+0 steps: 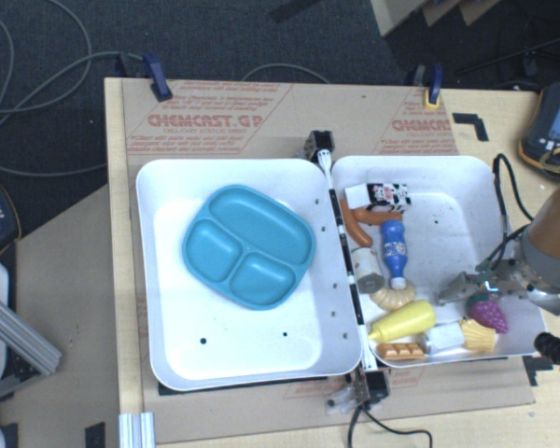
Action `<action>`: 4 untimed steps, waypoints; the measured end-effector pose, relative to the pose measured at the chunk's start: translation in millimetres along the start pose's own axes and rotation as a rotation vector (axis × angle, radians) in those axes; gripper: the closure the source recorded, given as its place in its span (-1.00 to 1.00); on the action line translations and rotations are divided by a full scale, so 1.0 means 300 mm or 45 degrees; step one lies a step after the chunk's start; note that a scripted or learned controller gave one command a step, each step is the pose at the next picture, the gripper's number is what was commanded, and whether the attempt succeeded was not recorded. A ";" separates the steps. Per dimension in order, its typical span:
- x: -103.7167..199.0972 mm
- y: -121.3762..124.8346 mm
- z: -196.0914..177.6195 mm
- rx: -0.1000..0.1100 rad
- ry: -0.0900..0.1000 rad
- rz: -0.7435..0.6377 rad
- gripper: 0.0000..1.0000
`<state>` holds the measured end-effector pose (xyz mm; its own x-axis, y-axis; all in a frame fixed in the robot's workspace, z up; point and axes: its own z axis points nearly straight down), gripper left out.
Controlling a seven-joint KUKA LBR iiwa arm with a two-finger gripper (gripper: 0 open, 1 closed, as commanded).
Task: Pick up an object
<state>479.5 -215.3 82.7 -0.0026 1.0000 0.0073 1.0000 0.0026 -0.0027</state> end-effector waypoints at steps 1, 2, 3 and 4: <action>-0.004 0.000 -0.040 -0.004 -0.007 0.004 1.00; 0.217 0.331 -0.006 -0.013 -0.007 -0.010 1.00; 0.205 0.164 -0.231 -0.003 -0.008 0.005 1.00; 0.394 0.360 -0.167 -0.009 -0.009 -0.006 1.00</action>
<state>587.2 -97.1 133.4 -0.0072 1.0000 0.0001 1.0000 0.0072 0.0046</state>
